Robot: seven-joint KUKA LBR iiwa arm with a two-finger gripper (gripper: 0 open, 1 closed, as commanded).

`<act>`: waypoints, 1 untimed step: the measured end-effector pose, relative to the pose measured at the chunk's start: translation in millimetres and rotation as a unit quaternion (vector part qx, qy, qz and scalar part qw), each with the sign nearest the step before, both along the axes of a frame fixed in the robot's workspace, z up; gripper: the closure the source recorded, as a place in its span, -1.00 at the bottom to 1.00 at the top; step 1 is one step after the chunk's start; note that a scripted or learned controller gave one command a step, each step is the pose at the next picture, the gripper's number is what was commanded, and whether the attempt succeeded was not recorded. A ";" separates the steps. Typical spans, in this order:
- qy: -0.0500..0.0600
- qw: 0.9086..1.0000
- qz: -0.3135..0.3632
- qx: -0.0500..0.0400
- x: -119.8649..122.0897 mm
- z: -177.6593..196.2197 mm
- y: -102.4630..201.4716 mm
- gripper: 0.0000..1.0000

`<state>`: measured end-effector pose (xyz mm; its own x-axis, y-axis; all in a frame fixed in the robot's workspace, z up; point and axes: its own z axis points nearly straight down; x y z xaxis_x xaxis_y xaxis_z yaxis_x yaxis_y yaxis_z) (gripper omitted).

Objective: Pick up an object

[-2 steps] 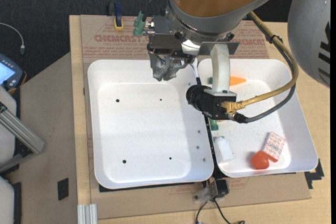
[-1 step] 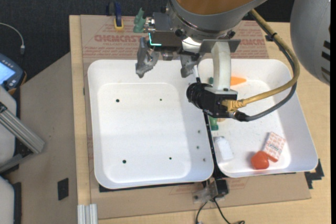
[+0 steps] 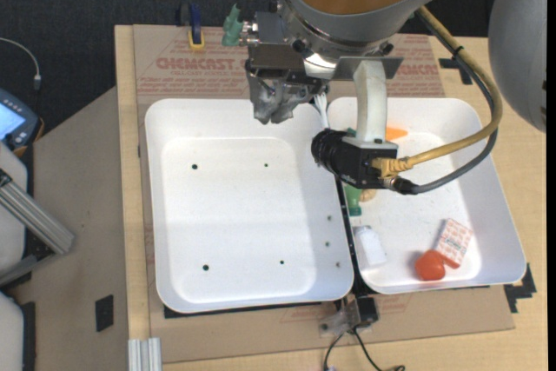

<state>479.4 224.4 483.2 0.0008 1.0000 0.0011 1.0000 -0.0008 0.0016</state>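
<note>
The gripper [image 3: 280, 104] hung over the far rim of the left bin [image 3: 174, 213], and its fingers seemed closed on a crumpled grey object [image 3: 276, 102], probably carried over from the right bin [image 3: 495, 221]. A red ball [image 3: 430, 266], a small patterned box [image 3: 454, 241], an orange piece [image 3: 396, 134] and a white item [image 3: 371, 245] lay in the right bin, so the pick looked mostly done.

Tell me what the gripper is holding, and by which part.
Cannot be told. The gripper hangs over the far edge of the left bin, and no object shows between its fingertips; the view is too murky there to be sure.
</note>
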 end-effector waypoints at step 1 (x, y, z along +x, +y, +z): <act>0.000 1.000 0.000 0.000 0.0 -0.5 0.0 -1.00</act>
<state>479.4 224.4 482.7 0.0010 1.0000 0.0005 1.0000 -0.0010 0.0007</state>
